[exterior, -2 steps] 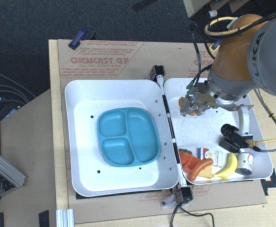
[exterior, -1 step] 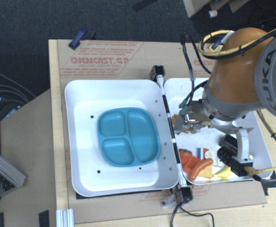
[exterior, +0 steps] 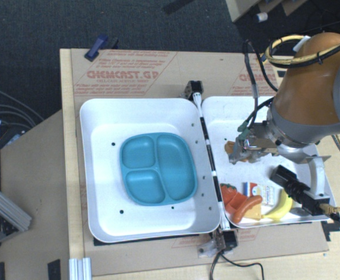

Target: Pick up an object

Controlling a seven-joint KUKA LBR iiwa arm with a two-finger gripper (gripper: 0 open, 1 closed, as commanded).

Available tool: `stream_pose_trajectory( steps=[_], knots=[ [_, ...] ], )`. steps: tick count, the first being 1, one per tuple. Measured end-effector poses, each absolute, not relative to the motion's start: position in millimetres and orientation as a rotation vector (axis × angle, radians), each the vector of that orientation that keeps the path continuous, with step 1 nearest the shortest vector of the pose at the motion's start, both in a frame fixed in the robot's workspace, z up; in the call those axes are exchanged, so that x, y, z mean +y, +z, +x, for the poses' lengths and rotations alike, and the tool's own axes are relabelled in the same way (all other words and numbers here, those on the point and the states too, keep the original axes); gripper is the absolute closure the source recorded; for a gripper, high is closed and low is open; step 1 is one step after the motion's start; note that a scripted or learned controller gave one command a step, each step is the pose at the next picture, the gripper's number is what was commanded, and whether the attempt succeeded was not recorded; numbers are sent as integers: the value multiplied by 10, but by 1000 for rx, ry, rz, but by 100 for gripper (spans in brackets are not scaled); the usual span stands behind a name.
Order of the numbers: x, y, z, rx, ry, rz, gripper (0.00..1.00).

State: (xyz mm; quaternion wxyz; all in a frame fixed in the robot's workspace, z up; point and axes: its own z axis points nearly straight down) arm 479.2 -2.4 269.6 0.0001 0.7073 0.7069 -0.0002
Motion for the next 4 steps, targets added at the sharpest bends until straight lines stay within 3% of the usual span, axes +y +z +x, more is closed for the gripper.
stream_pose_trajectory(
  steps=[1,2,3,4],
  knots=[
    [543,2647,4789,2224,-2,2222,100],
    [245,2547,5044,2220,0,2221,100],
    [242,1842,5373,2222,-2,2224,100],
    [246,1942,5377,2222,-2,2224,100]
  ],
)
